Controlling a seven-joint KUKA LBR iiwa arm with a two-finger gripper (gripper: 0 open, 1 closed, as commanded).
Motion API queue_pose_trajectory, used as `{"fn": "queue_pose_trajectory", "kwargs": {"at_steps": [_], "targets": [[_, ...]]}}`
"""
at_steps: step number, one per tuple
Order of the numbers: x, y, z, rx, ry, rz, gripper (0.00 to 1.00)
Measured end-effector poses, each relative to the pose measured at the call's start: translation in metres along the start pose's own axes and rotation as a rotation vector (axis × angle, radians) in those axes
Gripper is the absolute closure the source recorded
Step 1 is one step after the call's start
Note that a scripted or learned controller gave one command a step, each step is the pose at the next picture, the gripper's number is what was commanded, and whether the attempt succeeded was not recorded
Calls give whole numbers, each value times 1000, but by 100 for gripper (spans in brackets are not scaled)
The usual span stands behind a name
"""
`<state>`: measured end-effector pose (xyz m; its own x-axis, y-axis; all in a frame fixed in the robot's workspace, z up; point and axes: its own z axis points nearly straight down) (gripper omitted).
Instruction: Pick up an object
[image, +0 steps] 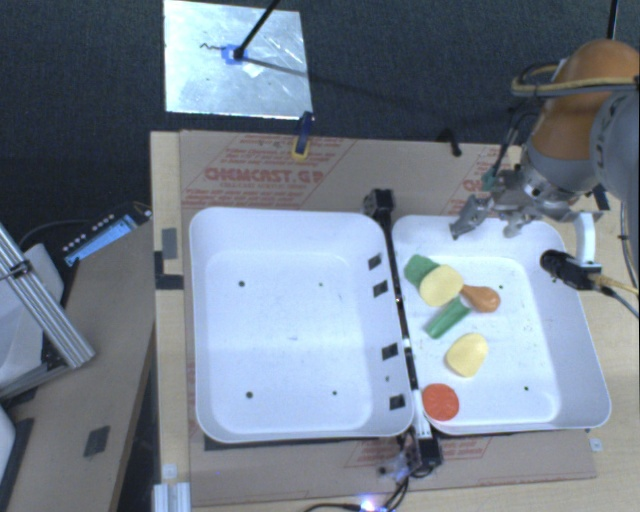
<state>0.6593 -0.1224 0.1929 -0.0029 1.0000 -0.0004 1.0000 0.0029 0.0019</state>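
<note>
Nearest the viewer, and farthest from the gripper (492, 216), a red disc-shaped piece (440, 401) lies at the front left corner of the right bin (575, 370), close against the divider between the two bins. Behind it, nearer the tool, a pale yellow lump (466, 354) sits apart on bare floor. Closer again to the gripper is a cluster: a green stick (446, 318) lying at a slant, a yellow rounded piece (440, 285) touching a green block (419, 267) on its far side, and an orange-brown drumstick-shaped piece (481, 297) just beside the yellow one. The left bin (290, 320) lies well away from the tool, across the divider.

The gripper hangs over the far rim of the right bin, above and behind the cluster. Its two fingers stand spread, with a clear gap between them, and nothing is held.

Assessment: the task is at the approach stage; no object has been reached. The cluster is nearest the tool but its pieces touch, so a descent there risks a finger landing on a neighbour. The pale yellow lump, standing alone, appears the sounder target. The fingers should straddle its narrower width, come down centred, and close only once low enough to bear on its sides. Its rounded form may slip under a shallow grip.
</note>
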Motion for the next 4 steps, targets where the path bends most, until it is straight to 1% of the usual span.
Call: {"fn": "queue_pose_trajectory", "kwargs": {"at_steps": [1, 2, 3, 4], "targets": [[12, -80, 72, 13, 3, 2, 0], [-74, -111, 110, 5, -3, 10, 0], [-20, -176, 109, 7, 4, 2, 0], [-23, -172, 97, -2, 0, 2, 100]]}}
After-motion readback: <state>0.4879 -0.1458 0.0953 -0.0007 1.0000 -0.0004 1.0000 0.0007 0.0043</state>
